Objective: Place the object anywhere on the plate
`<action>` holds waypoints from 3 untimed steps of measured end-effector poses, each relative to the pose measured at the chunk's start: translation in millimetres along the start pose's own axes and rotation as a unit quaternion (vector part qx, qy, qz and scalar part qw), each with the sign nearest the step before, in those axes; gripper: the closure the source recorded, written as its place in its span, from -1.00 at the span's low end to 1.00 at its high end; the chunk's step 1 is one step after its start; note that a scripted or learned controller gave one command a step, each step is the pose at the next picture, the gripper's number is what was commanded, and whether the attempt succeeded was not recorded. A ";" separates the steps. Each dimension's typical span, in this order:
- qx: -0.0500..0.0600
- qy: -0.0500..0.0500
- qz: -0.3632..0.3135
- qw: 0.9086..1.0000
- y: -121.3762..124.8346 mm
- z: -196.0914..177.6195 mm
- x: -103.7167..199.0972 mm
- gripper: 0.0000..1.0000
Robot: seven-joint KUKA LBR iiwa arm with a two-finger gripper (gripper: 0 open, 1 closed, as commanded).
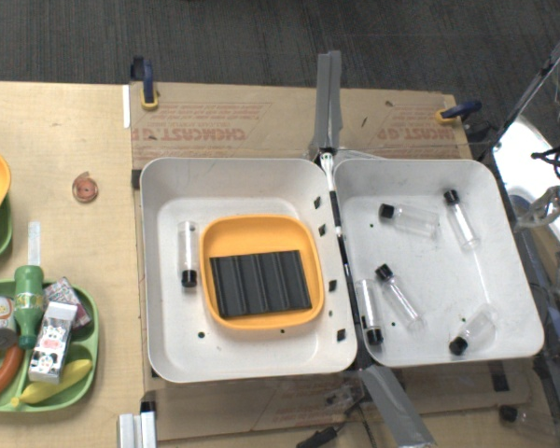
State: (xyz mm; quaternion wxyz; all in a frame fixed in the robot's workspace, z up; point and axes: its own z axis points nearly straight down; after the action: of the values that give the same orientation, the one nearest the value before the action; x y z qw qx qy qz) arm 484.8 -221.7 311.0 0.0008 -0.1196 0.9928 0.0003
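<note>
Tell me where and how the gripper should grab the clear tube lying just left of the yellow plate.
Grip the clear tube at mid-body, coming straight down with fingers closing across its width. It lies flat, running up and down the view, black cap at the near end, apart from the yellow plate, so both long sides probably leave finger room.

Robotics lab test cell, not a home. Two shallow white bins (159, 343) butted side by side on a cardboard sheet (224, 124) clamped to the counter (56, 138) with spring clamps (146, 84). Right bin holds clear black-capped vials (397, 294); left has an orange plate (261, 236). Toy food on a green tray (37, 348) at left. Grey carpet floor (261, 17), metal frame legs (329, 101).
</note>
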 end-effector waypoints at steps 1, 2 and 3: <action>0.000 0.000 -0.140 0.990 -5.1 80.5 -26.5 -1.00; 0.000 -0.002 -0.359 0.933 -20.9 71.5 -90.9 -1.00; 0.000 -0.002 -0.499 0.867 -33.6 111.5 -138.5 -1.00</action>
State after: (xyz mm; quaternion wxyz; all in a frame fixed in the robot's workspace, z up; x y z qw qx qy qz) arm 627.5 -221.4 199.7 0.0031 -0.5986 0.8010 0.0003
